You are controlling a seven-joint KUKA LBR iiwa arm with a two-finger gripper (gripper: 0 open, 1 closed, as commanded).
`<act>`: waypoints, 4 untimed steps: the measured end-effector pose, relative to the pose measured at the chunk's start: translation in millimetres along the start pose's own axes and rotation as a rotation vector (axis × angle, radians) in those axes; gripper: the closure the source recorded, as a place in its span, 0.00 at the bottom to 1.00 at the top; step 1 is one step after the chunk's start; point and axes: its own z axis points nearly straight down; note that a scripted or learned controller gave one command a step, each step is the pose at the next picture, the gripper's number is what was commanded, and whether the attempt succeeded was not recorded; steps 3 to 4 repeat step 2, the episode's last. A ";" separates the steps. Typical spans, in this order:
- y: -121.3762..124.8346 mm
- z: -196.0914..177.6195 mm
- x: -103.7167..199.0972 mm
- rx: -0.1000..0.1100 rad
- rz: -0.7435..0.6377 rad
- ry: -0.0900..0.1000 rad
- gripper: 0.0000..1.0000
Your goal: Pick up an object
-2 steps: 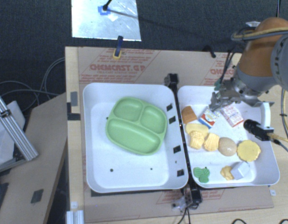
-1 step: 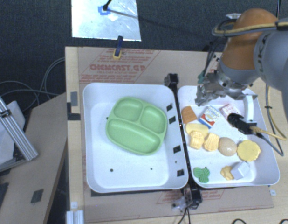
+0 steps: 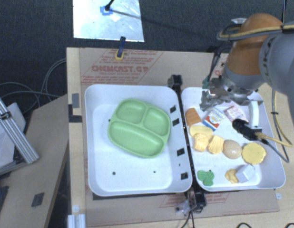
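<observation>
While the desk [image 3: 151, 63] carries two white bins side by side, the task's thing has to come from the right bin [image 3: 274, 175], since the left bin [image 3: 132, 182] holds just a green divided plate [image 3: 139, 127]. Grey arm [image 3: 282, 61] reaches in from the right and hangs over the far end of the right bin. Claw [image 3: 210, 99] sits low there, just above the bin floor, near a small printed packet [image 3: 213, 120] and an orange-brown toy bread piece [image 3: 192, 115]. Claw opening: cannot tell, the wrist housing masks it, and nothing can be seen held. Other candidates lie nearer the front: a yellow disc [image 3: 254, 153], a beige round piece [image 3: 231, 149], yellow toy chunks [image 3: 208, 143], a green toy sprig [image 3: 206, 176]. Judgement: approach step, no grasp made yet. Next move calls for centring over one item, likely the packet, then descending and closing. Packet lies flat, so a miss is likely.
</observation>
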 end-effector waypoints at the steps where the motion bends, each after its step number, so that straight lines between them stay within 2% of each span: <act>1: -7.6 -18.3 2.1 -0.002 -0.002 0.001 1.00; 2: -5.1 2.4 -3.2 0.000 0.002 0.000 1.00; 4: -5.1 2.4 -3.2 0.000 0.002 0.000 1.00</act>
